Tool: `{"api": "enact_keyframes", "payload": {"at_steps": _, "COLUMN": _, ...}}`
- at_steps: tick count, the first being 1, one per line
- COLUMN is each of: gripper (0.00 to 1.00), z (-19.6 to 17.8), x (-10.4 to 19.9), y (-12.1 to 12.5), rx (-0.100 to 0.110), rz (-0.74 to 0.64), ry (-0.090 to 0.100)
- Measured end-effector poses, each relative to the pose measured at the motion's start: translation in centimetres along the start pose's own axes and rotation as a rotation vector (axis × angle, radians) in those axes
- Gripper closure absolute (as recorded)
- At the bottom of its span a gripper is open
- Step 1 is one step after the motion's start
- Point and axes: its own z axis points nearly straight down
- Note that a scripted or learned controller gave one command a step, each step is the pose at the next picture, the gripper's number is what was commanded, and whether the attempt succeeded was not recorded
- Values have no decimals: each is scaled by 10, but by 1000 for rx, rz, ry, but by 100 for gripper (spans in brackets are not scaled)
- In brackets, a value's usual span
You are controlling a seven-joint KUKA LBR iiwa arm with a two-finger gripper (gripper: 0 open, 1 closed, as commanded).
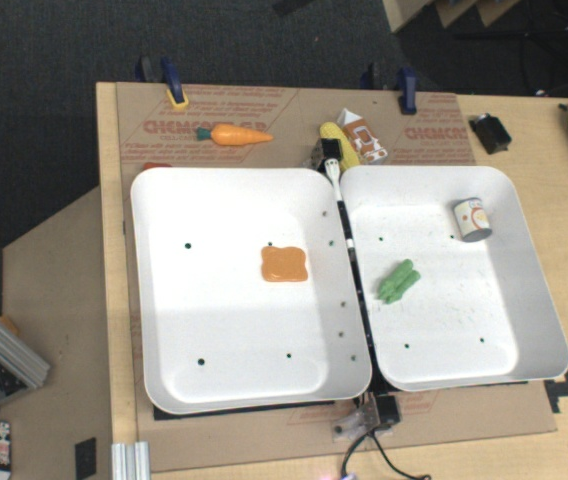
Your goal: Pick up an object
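An orange flat piece (284,264) lies near the middle of the left bin (164,268). In the right bin (524,298) a green lumpy object (398,281) rests left of centre, and a small grey and white can (471,219) lies on its side near the far right corner.
Behind the bins on the cardboard lie a toy carrot (236,136), a yellow banana-like piece (334,143) and a small orange and white packet (362,140). Blue clamps (174,81) (407,88) grip the board's far edge. A black block (490,133) sits at the back right.
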Motion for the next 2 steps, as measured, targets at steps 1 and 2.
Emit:
{"api": "enact_keyframes", "payload": {"at_steps": 1, "gripper": 100, "z": 2, "x": 48, "y": 160, "rx": -6, "rz": -18, "ry": 3}}
{"api": "enact_keyframes", "payload": {"at_steps": 2, "gripper": 100, "z": -1, "x": -7, "y": 96, "rx": 3, "rz": -2, "ry": 2}}
